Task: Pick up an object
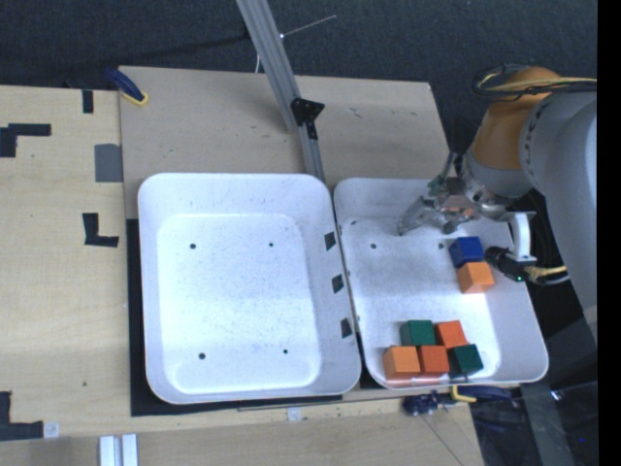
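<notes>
Gripper (427, 216): over right bin (388, 289), finger state cannot be told | blue block (467, 249) touching orange block (475, 277) nearby.

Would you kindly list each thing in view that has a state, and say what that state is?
claw: low in the right bin's far end, nothing seen between its fingers.
blue block: loose on the bin floor, touching the orange block.
orange block: loose, beside the blue one.
cluster of blocks: green and orange, packed together at the near end.
right bin: holds all the blocks.
left bin: flat on the bench.
</notes>
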You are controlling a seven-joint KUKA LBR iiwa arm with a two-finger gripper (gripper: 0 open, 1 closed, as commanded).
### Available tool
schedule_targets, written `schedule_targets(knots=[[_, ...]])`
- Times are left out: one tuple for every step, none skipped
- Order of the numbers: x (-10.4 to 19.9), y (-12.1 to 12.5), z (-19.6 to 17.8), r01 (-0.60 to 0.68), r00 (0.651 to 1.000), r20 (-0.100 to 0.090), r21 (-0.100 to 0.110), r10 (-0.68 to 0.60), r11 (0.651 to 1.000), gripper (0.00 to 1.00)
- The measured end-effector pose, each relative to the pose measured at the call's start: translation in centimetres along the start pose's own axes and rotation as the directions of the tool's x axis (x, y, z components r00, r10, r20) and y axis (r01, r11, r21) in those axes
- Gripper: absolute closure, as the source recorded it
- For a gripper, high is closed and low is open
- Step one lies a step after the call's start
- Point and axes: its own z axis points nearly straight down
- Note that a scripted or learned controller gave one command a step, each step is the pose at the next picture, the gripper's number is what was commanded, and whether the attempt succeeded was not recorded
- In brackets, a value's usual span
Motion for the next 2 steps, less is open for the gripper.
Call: schedule_targets(knots=[[0.1,0.1,-1.3,0.002,1.0,0.0,-0.004,-0.002,1.0,1.0],[-0.1,0.0,-5.6,-0.002,1.0,0.0,-0.009,0.002,1.0,1.0]])
